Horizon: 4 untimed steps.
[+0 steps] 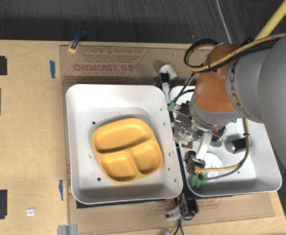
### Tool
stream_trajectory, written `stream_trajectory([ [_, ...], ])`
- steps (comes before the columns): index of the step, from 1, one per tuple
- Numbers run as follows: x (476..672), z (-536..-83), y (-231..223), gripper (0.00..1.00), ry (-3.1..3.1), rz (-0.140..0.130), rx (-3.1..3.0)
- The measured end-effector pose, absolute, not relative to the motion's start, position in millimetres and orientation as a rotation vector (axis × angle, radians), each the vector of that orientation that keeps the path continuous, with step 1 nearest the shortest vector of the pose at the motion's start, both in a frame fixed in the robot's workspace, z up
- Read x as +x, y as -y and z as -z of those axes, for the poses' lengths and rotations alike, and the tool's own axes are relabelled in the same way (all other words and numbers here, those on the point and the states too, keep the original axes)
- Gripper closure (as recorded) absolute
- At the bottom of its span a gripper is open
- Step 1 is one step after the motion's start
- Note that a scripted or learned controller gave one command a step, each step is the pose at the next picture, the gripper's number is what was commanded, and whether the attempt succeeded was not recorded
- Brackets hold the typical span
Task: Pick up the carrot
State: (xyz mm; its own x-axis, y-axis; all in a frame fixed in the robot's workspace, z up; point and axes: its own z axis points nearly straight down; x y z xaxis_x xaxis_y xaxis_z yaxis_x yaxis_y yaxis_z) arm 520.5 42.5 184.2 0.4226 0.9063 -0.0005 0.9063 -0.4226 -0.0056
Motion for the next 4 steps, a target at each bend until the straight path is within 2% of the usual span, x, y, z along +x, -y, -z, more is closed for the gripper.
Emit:
stream_trajectory([
  [1, 479.1, -204.8, -88.5, 1.00, 1.206, -0.006, -2.897],
  [2, 479.2, -236.1, -116.3, 1.00, 0.912, -0.002, -3.005],
  [3, 520.2, -214.8, -111.4, 1.00, 0.753, -0.002, -3.049],
  [4, 479.2, -247.5, -82.1, 1.00, 0.313, -0.001, -3.126],
])
